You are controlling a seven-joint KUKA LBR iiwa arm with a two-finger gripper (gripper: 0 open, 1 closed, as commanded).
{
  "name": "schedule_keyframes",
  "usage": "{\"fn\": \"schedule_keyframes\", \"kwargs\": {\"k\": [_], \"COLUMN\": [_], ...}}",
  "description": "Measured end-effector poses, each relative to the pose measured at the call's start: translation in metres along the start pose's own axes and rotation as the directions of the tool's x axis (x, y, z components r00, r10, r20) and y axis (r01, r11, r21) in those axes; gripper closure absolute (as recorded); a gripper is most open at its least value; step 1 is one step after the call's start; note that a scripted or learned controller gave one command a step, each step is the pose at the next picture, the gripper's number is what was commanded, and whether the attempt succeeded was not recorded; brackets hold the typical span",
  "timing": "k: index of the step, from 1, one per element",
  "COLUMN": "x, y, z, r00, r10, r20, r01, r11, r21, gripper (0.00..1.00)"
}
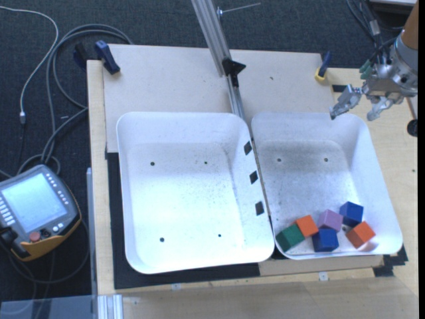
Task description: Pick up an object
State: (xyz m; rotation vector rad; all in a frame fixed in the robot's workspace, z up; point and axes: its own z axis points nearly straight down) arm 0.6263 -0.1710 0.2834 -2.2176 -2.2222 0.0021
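text: none legible | teach pendant (33, 208) screen: lit, too small to read | bins: unmarked

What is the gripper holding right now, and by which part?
Nothing: the gripper hangs open over the right bin's far rim, well apart from the blocks at its near end.

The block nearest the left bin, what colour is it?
Green, seen in the camera view.

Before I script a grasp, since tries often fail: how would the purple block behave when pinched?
The purple block looks rigid and flat-faced, so it likely won't roll. It seems small and probably light. It is wedged among neighbours such as the blue block, so the gripper may nudge those.
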Motion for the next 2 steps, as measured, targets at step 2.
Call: {"fn": "schedule_keyframes", "kwargs": {"k": [2], "x": [0.147], "y": [0.047], "z": [-0.053], "r00": [1.000], "r10": [-0.007], "r20": [-0.001], "r01": [0.007], "r11": [1.000], "r21": [-0.007], "gripper": [0.00]}}
